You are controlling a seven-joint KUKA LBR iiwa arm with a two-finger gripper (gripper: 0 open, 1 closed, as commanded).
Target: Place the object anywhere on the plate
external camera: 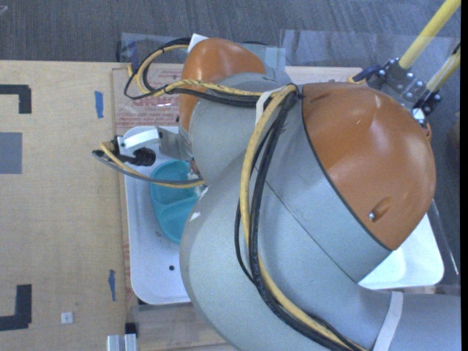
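A light blue plate (172,199) lies in the left white bin (146,269), and the arm covers its right part. My gripper's wrist, with a white fitting (139,141) and yellow-black cables, hangs over the plate's upper edge. The big grey arm with its orange band (365,159) hides the fingers and whatever lies under them. No loose object shows in the bin.
A tan wooden board (58,196) with black corner marks and blue tape lies left of the bins. A corner of the right bin (409,269) peeks out below the arm. Yellow rods (431,28) stand at the top right.
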